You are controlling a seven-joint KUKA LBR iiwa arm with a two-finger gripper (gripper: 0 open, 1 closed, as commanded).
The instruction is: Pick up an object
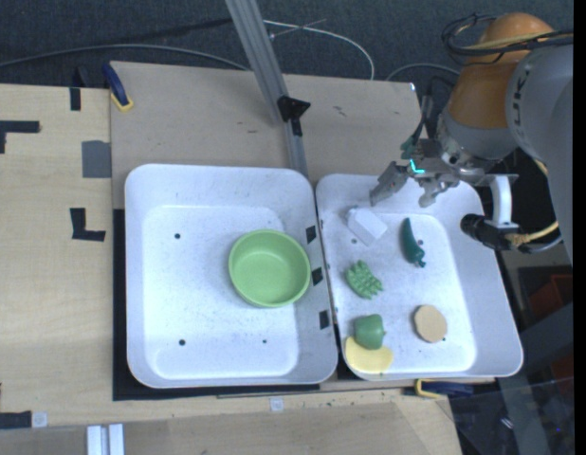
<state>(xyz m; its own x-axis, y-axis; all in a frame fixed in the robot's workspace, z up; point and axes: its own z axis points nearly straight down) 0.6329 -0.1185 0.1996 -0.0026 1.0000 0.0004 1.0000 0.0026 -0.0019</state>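
My gripper (410, 190) at upper right of the right bin (492, 301), fingers spread wide and holding nothing, clear block (366, 224) just below them, green bowl (268, 268) in the left bin (151, 254)

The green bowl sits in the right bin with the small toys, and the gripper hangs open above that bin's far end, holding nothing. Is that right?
Not quite. The camera view shows the green bowl in the left bin, alone. The small toys lie in the right bin. The rest stands: the gripper hangs open above the right bin's far end, holding nothing.
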